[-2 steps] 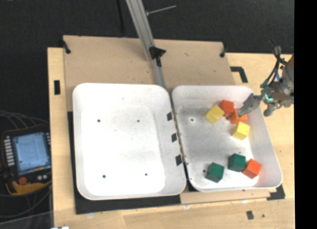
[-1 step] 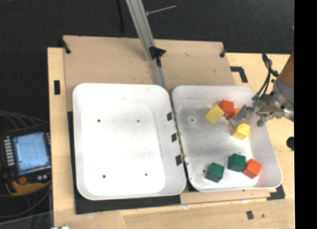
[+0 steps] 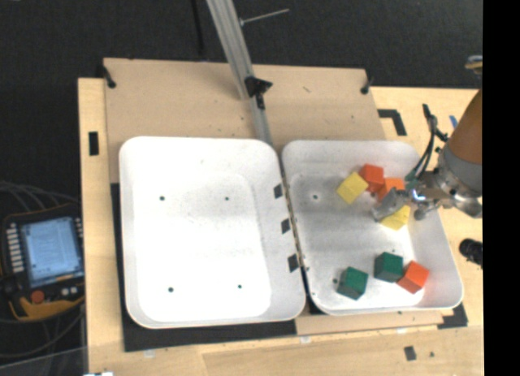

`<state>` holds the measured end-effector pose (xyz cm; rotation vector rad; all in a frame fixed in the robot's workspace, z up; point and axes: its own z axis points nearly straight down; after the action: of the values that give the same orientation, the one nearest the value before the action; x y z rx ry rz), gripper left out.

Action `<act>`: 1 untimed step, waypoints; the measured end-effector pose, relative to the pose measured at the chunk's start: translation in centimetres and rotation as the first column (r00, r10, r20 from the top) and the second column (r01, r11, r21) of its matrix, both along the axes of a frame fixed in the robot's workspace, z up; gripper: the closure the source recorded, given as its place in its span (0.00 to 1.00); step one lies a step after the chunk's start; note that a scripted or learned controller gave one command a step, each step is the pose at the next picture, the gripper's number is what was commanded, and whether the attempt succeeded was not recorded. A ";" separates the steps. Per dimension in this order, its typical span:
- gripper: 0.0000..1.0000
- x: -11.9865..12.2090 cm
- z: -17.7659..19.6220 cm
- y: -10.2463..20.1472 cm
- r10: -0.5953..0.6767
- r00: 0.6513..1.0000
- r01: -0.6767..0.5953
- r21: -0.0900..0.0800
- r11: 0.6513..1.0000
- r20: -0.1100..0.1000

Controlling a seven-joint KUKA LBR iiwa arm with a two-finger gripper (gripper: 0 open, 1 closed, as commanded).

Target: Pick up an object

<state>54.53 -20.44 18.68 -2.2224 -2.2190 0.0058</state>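
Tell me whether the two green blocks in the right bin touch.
Apart. The camera view shows white bin floor between the left green block and the right green block.

No text can be read; the small handheld grey pendant with a lit screen [image 3: 45,257] at far left shows only blur.

Dark floor [image 3: 97,9], light wood bench [image 3: 97,350], handheld screen [image 3: 45,252] at left

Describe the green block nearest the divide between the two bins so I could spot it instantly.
Look in the right-hand bin, along its near edge. The green block sits leftmost there, apart from the other green block, which touches an orange block.
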 end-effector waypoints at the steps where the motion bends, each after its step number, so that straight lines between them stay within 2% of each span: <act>1: 0.00 -0.7 -5.4 -1.0 0.000 1.000 0.000 0.000 1.000 -0.001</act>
<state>53.85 -21.47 13.24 -2.2221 -2.2180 0.0065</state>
